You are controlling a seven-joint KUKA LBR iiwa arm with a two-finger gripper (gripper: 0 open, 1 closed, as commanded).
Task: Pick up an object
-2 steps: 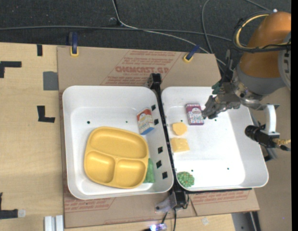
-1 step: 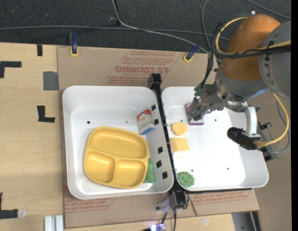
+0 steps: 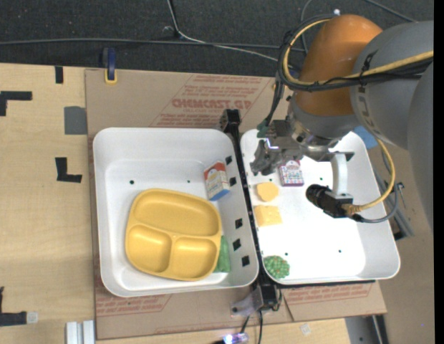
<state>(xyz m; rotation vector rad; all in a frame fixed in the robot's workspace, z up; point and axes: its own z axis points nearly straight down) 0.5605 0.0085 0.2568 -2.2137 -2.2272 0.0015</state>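
Note:
My gripper hangs over the back left part of the right bin, under the arm's orange band. A small pink and purple box lies just in front of it, close to the gripper's tip. A round yellow piece and a square yellow slice lie nearer the front, beside the divider. A green bumpy item sits at the front left corner of this bin. From this angle nothing can be made out inside the gripper.
The left bin holds a yellow divided plate, a small red, white and blue carton and a green item tucked against the plate. A black fitting on a yellow cable hangs from the arm over the right bin.

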